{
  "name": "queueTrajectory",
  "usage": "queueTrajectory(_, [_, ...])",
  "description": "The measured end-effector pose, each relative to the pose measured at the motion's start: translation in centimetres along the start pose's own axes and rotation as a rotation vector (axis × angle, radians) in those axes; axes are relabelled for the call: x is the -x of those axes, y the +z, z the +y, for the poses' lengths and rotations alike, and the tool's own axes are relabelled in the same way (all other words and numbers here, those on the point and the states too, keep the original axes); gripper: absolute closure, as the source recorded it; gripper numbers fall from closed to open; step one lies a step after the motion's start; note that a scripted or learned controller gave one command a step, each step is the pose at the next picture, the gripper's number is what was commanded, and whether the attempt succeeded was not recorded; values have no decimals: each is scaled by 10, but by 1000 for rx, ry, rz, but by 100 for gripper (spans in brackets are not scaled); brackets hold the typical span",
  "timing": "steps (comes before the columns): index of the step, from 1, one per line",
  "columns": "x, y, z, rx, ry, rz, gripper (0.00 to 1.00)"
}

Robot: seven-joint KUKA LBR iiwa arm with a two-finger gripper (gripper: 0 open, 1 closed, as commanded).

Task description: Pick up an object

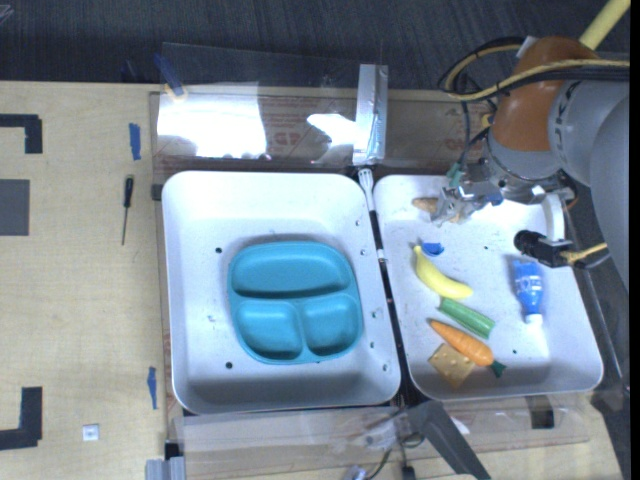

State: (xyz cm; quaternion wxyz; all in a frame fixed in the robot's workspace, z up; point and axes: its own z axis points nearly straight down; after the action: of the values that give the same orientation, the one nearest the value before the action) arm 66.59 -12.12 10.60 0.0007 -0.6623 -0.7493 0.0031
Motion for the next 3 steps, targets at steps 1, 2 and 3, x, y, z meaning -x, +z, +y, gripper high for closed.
queueTrajectory(1, [-33,-84,7,16,-48,1,100])
queueTrajectory(2, [-32,-80,5,8,-46,2,0])
queueTrajectory(3, [-35,-15,-72,0,1,4,0])
